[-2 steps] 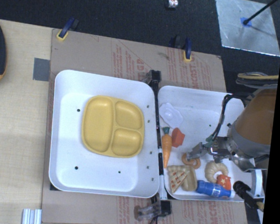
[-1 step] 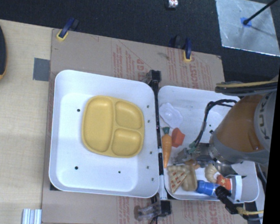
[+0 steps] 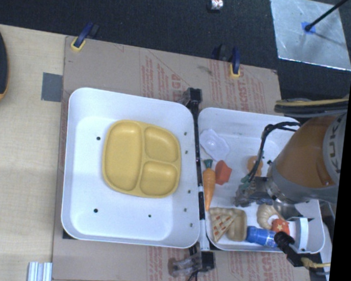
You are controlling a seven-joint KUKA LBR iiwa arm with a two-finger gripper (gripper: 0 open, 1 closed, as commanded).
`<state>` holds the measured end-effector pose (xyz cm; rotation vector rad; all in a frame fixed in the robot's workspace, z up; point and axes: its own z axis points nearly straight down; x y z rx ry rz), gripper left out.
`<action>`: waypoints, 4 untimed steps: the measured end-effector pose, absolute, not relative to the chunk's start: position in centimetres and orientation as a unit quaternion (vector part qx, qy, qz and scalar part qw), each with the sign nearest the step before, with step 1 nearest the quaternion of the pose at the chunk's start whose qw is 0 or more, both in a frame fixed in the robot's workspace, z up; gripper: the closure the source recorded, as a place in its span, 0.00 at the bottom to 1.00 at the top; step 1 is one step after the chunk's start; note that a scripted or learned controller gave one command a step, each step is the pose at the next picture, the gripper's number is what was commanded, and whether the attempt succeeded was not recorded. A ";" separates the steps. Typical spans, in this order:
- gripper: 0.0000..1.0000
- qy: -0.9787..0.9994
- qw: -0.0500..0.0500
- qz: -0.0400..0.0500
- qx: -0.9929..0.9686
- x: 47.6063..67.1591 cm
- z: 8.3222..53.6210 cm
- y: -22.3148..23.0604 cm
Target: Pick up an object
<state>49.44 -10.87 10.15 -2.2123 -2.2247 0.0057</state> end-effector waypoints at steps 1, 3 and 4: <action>0.00 -0.709 0.002 0.002 -0.705 49.5 10.1 -10.9; 0.00 -0.706 0.004 0.002 -0.708 47.9 9.1 -18.8; 0.00 -0.712 -0.004 -0.004 -0.702 62.3 9.9 -11.9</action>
